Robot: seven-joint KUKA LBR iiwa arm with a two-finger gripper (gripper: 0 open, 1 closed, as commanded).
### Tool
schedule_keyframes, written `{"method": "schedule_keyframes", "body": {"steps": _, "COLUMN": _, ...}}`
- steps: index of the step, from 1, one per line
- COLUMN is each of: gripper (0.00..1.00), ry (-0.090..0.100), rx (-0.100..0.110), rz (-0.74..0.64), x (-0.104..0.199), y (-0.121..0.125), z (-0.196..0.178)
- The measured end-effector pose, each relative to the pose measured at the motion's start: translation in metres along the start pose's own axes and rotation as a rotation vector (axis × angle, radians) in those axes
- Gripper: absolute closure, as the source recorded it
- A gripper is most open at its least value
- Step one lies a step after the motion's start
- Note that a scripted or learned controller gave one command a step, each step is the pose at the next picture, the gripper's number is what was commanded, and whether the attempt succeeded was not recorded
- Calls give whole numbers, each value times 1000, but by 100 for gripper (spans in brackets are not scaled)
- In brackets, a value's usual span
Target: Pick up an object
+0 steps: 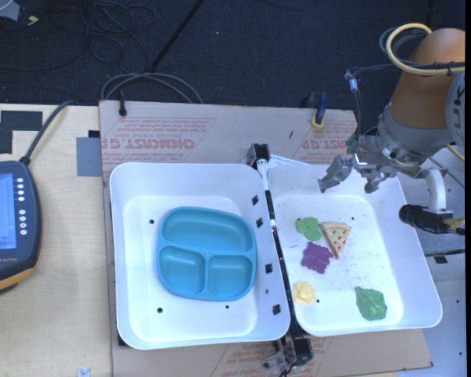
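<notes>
Several small toy foods lie in the right bin [408, 289]: a green leafy piece [308, 227], a tan pizza wedge [337, 236], a purple piece [316, 258], a yellow piece [303, 292] and a larger green piece [370, 303]. My gripper [353, 177] hangs above the bin's far edge, up and to the right of the pizza wedge. Its two fingers stand apart with nothing between them.
The left bin [133, 210] holds a blue divided plate [206, 253]. A teach pendant [6, 226] lies on the bench at far left. Black clips run along the seam between the bins. Cables lie behind the cardboard base.
</notes>
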State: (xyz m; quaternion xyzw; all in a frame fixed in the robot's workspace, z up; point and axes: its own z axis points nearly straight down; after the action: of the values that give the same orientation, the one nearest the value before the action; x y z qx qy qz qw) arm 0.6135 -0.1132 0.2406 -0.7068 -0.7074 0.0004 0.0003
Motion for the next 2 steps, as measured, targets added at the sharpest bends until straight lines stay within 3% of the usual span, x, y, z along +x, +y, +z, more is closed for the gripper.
{"method": "schedule_keyframes", "body": {"steps": 1, "gripper": 0, "ry": 0, "rx": 2, "rz": 3, "x": 28, "y": -16, "z": 143}}
{"method": "schedule_keyframes", "body": {"steps": 2, "gripper": 100, "ry": 1, "rx": 4, "rz": 10, "x": 26, "y": -17, "z": 134}}
